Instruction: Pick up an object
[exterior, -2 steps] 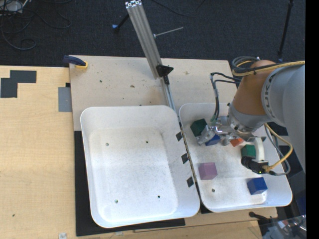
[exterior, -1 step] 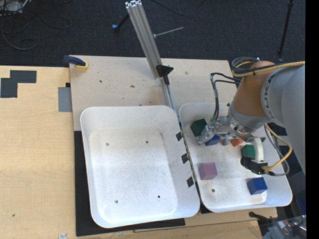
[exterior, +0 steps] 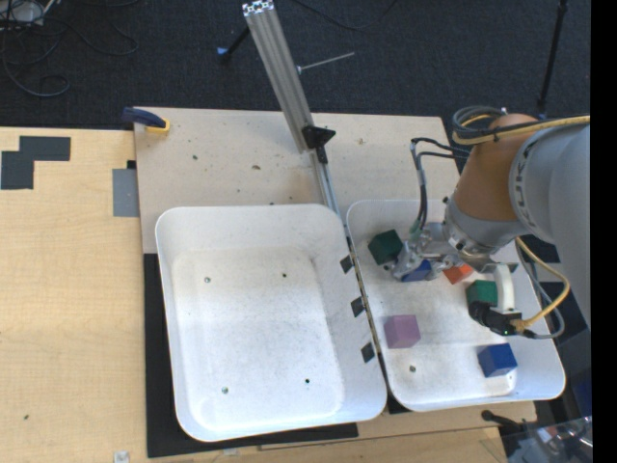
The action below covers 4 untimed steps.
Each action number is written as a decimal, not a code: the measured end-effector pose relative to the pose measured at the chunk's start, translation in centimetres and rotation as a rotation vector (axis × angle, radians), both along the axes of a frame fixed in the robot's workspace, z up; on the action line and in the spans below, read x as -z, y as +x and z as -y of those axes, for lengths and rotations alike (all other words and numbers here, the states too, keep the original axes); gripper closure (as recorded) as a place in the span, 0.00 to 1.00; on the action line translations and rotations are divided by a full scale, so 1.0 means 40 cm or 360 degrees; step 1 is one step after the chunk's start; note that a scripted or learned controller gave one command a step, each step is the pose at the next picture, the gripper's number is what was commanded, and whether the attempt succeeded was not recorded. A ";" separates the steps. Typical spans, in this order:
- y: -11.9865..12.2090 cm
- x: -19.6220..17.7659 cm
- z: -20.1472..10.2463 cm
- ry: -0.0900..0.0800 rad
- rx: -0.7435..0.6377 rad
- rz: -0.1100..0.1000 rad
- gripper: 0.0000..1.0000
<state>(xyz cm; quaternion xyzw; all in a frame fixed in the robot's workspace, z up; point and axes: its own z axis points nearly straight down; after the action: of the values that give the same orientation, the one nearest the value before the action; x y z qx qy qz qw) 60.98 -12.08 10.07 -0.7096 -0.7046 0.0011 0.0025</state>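
Two shallow white bins sit side by side on the bench, and all the loose pieces are in the right bin; the left bin shows just its speckled white floor. From the right the grey arm, with its orange band above the wrist, bends down into the right bin, and the gripper hangs low near that bin's upper left part. Close against its tip is a small blue object, but from where I stand the metal parts blur together there, so I cannot tell whether the gripper is clenched, released or grasping anything. Just to its left lies a dark green block, near the bin's inner wall. On the other side of the tip an orange piece peeks out below the wrist, with a green block beside it. Lower down, a purple cube rests apart from the rest on the bin floor, and a blue cube sits near the bin's lower right corner. Behind the bins a slanted aluminium bar rises from the bench.
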 end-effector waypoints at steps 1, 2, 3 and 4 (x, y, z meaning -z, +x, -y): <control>-0.005 -0.105 0.008 -0.0003 -0.0001 0.0009 1.00; 0.006 -0.258 -0.002 -0.0003 -0.0013 0.0013 1.00; 0.005 -0.312 0.001 -0.0002 -0.0014 0.0007 1.00; 0.035 -0.323 -0.136 0.0001 -0.0019 0.0005 1.00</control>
<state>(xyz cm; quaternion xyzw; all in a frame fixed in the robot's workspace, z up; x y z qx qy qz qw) 62.39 -6.64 22.98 -0.7055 -0.7087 -0.0002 0.0016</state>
